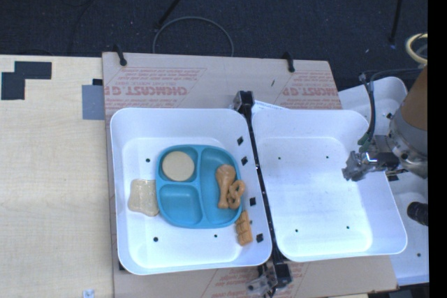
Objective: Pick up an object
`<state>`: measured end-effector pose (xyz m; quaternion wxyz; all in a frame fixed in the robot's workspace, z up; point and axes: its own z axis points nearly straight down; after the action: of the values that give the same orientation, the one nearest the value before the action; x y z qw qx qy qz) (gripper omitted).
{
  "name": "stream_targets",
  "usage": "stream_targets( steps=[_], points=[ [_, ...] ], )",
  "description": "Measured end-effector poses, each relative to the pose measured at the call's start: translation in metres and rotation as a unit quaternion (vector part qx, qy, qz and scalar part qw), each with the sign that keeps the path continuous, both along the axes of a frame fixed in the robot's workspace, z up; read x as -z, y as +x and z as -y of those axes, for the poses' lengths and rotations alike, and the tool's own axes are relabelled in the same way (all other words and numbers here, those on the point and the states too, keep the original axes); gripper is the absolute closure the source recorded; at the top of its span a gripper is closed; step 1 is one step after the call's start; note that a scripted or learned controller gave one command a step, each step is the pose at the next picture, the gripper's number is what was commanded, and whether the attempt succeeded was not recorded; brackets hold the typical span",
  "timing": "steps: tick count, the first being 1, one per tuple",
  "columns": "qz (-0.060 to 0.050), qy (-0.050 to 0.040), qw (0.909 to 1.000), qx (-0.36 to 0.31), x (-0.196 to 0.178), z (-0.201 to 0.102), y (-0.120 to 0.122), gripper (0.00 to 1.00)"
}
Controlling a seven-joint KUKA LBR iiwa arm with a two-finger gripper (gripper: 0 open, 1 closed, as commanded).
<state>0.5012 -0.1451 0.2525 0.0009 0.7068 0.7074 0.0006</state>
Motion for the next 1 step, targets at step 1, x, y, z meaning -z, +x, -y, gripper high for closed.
stream_targets(
  steps=[1],
  points=[
    [-0.003,0.0012,1.0,-0.001,0.0143,-0.0538,0.0106,1.0]
  ],
)
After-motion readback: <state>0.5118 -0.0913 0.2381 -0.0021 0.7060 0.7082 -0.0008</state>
